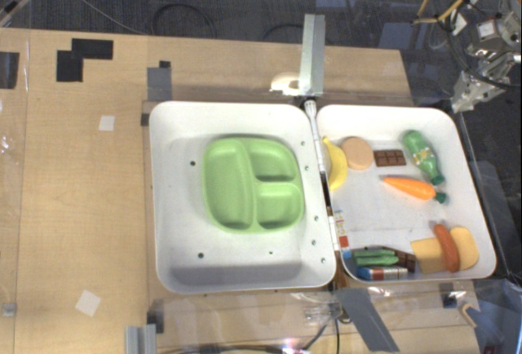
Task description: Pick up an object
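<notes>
We see two white bins side by side on the table (73, 205). The left bin (175, 181) holds a green divided tray (251, 183), with bare floor around it on every side. The right bin (457, 148) holds a banana (335, 164) against its left wall, a tan round piece (357, 152), a chocolate bar (389, 157), a green bottle (422, 154) whose label is too small to read, a carrot (410, 188), a sausage (447, 247) lying on a yellow block (444, 250), and markers (378, 260) along the near wall. Open floor lies mid-bin. The claw (473, 90) hovers outside the far right corner; we cannot tell whether it is open or closed.
</notes>
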You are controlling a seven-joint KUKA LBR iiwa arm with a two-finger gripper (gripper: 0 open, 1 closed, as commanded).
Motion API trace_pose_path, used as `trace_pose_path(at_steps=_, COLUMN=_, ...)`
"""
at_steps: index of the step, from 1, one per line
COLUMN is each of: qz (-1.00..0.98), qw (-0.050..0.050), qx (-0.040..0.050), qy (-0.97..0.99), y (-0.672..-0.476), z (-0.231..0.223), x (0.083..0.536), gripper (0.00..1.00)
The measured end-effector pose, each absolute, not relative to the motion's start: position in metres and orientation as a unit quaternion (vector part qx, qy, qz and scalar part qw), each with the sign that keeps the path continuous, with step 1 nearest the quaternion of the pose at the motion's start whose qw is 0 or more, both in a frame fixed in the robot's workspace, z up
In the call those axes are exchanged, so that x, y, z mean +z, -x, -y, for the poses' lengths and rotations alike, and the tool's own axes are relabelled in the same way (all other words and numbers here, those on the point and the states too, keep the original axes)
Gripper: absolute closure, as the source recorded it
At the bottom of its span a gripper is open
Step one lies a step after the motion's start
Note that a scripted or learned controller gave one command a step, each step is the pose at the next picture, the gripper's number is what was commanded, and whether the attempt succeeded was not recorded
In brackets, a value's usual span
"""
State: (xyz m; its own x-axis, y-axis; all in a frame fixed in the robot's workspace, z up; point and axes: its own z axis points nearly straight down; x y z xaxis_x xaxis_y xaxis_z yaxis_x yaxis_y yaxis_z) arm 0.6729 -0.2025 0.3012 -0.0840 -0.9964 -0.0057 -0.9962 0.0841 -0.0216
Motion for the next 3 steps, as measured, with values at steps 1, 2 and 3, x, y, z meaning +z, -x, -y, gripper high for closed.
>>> trace_pose_path(at_steps=1, qz=-0.737, qw=0.014, qx=-0.0085, qy=0.676, y=-0.675, z=0.201, x=0.315, gripper=1.00)
trace_pose_path(at_steps=2, qz=-0.738, qw=0.019, qx=-0.0109, qy=0.675, y=-0.677, z=0.199, x=0.328, gripper=1.00)
trace_pose_path(at_steps=3, qz=-0.676, qw=0.003, qx=-0.0023, qy=0.737, y=-0.617, z=0.203, x=0.310, gripper=1.00)
